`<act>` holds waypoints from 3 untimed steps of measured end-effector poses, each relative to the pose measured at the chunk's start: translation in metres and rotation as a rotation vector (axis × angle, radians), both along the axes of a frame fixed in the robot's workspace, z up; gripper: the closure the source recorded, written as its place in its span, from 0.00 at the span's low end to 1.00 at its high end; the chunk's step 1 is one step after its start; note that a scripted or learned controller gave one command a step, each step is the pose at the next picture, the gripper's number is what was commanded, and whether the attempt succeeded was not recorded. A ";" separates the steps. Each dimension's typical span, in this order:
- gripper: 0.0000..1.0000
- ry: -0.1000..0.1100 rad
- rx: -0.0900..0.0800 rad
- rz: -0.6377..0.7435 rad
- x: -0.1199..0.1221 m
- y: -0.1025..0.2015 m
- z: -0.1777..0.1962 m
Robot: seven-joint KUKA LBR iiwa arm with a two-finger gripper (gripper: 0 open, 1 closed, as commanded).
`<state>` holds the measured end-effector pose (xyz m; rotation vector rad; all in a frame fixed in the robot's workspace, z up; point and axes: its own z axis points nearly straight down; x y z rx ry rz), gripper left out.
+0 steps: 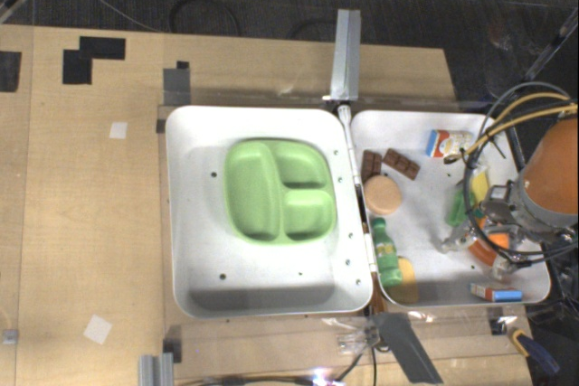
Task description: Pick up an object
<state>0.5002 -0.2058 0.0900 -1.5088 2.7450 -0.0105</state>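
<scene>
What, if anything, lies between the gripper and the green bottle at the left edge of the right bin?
Nothing visible does. The gripper hangs over the right side of the right bin, and bare white floor separates it from the green bottle. The round tan disc and brown chocolate bar lie farther back, off that line.

no readable text anywhere. the small red, white and blue carton (441, 143) in the right bin (425, 120) carries print, but too small and blurred to make out. the blue and red tube (496, 292) near that bin's front edge shows no legible label. the green bottle (385, 252) has a label band, unreadable. black shapes on the bench (90, 194) are plain patches, not characters.
</scene>
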 end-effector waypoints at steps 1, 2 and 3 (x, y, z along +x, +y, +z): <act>0.00 -0.012 -0.002 0.011 -0.006 0.001 0.000; 1.00 -0.021 0.001 0.015 -0.001 0.004 0.012; 1.00 -0.002 0.003 -0.097 0.031 0.058 0.108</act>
